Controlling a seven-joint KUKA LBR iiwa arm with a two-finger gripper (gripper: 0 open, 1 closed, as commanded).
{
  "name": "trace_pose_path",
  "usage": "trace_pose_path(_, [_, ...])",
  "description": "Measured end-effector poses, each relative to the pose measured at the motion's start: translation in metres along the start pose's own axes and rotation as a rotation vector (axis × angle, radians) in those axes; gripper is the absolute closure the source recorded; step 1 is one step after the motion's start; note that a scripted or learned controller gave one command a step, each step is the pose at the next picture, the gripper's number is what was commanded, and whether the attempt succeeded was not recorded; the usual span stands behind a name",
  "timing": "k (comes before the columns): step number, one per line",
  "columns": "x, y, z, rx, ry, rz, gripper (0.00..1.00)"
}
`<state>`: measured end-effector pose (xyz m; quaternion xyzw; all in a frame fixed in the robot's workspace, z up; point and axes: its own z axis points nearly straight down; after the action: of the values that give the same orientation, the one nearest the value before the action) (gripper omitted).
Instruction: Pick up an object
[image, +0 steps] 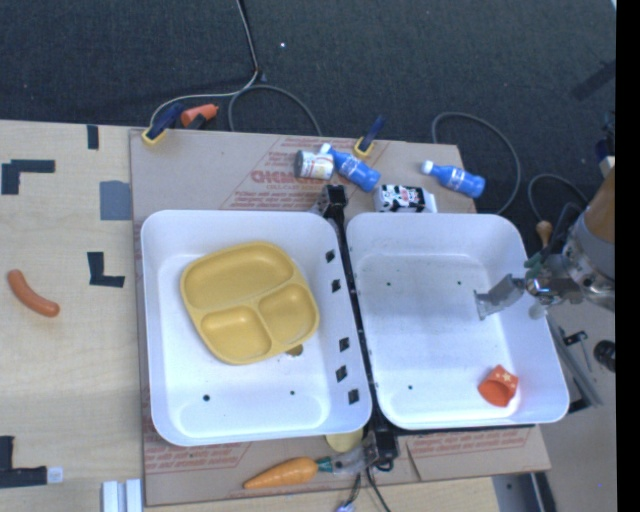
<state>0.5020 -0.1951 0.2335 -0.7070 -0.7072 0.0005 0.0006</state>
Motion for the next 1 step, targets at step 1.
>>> trace_pose_path(1, [-0.0307, -0.0195, 0.0178, 0.001, -0.002, 0.004, 0.0])
